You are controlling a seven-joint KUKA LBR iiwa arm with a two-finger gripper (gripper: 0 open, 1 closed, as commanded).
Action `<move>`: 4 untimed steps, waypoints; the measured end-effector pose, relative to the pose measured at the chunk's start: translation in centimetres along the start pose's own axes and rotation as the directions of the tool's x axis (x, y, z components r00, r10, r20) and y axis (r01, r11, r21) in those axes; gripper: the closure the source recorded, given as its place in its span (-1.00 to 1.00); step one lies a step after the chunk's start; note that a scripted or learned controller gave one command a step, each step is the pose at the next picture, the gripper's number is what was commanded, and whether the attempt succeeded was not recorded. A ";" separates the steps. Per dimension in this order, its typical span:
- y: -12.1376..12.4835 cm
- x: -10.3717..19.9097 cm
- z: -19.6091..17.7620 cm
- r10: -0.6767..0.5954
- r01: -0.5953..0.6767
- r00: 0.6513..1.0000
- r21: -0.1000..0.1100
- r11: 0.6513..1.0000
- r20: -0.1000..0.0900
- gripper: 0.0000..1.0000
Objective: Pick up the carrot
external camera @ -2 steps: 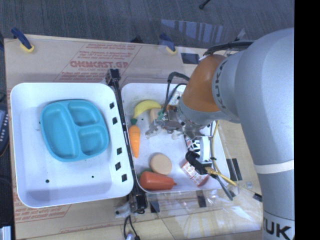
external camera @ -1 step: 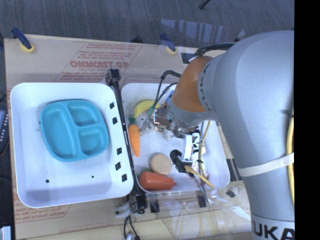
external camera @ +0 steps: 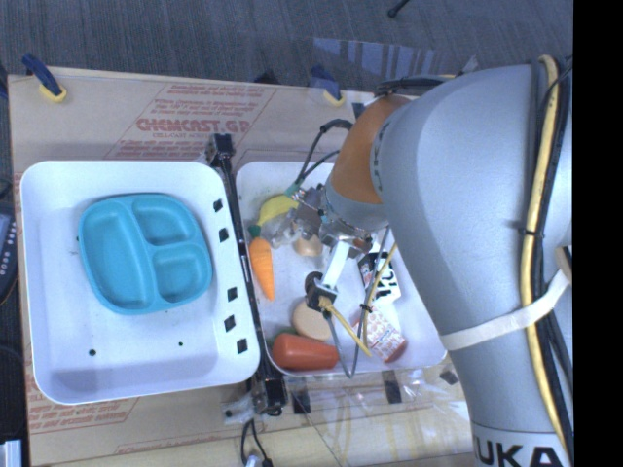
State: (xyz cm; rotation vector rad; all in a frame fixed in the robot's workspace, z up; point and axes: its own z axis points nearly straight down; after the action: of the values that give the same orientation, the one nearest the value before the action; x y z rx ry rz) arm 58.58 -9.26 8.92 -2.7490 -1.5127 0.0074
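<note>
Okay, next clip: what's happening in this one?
A grey KUKA arm reaches in from the right over the right bin, its claw down among the toy food. The carrot lies free near that bin's left wall, not picked up. A yellow piece, a beige piece and a red piece lie nearby. The left bin holds a blue divided plate.

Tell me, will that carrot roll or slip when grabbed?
Probably. The carrot looks round and tapered, so it may roll sideways if nudged. Its smooth, plastic-looking skin could slip between fingers. It seems stiff, likely a light toy, lying close to the bin wall.
</note>
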 end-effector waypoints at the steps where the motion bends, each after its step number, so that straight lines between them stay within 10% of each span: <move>1: -0.1 0.1 -0.7 -0.007 0.007 1.000 0.007 1.000 0.000 1.00; 2: -0.1 0.1 -0.7 -0.008 0.008 1.000 0.007 1.000 0.001 -1.00; 3: -7.8 3.8 -10.2 0.047 -0.048 0.999 -0.003 0.999 -0.005 -1.00; 4: -11.0 3.0 -9.8 0.067 -0.067 0.998 0.002 0.998 0.004 -1.00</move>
State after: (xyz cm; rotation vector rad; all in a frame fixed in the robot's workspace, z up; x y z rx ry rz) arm 51.01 -0.85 18.82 -2.7979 -1.4201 0.0141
